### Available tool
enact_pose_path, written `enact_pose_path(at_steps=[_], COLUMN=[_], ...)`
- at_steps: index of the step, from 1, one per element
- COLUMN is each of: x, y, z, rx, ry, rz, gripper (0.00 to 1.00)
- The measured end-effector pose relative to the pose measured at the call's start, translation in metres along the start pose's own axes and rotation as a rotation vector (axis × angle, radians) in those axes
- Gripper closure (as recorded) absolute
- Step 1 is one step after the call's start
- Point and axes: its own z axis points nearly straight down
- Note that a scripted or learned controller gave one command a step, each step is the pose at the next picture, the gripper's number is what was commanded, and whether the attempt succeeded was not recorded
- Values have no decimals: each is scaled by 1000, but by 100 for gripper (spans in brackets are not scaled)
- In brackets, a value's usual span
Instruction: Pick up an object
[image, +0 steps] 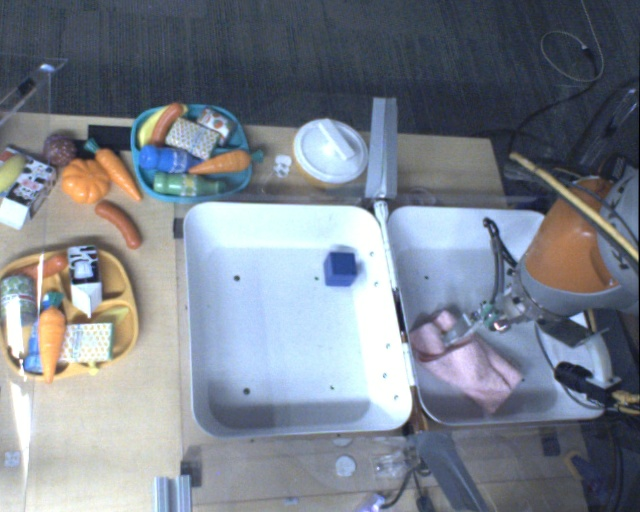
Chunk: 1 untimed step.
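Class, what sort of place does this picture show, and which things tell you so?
Probably a robot test bench in a lab: two white bins side by side, a grey and orange arm reaching over a pink cloth, and toy food in a blue bowl.

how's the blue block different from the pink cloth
The blue block is small, rigid and boxy; the pink cloth is larger, soft and crumpled. The block sits alone in the left bin; the cloth lies in the right bin, with the gripper at its edge. Both rest on a bin floor.
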Motion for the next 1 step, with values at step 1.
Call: enact_pose_path(at_steps=[1], x=[27], y=[38], z=[0], rx=[2], ry=[-2], rz=[157], gripper=[0])
